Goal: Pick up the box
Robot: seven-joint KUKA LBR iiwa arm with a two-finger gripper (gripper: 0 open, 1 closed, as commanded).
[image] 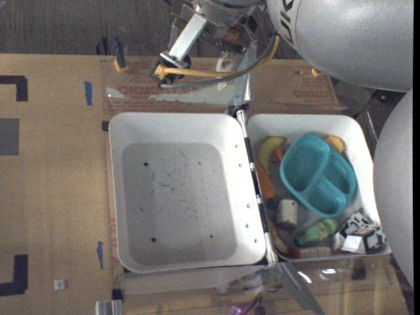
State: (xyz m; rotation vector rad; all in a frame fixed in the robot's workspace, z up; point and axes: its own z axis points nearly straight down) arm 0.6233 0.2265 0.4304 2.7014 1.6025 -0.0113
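The box (361, 232) is small, with a black-and-white pattern, and lies in the front right corner of the right bin (365, 136). It rests against the bin wall, beside a green bottle (317, 230). My gripper (230, 43) is high at the top of the view, above the bench strip behind the two bins and far from the box. Something small and brown-red sits at the gripper's tip, and I cannot make out what it is. The arm's large grey links cover the top right of the view.
The right bin also holds a teal divided dish (319, 174), a banana (269, 151), an orange carrot-like piece (264, 179), a small white cup (287, 210) and a yellow item (336, 143). The left bin (118, 176) adjoins it.
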